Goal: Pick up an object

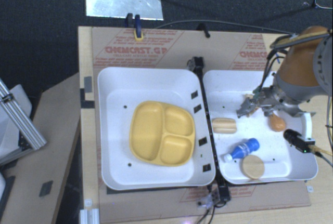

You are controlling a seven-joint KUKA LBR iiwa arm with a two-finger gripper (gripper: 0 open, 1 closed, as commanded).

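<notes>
The claw (248, 108) hovers over the right bin (229, 88), above the bread (224, 126); its grip state is unclear.

We read red lettering on the brown protective sheet (156, 43) that lay under the two bins. At the upper left it said "CHEMCAST", followed by letters that looked like "GP". The same red print stood again at the upper right, partly cut off by the arm, and fainter along the bottom edge, too small to read.
</notes>
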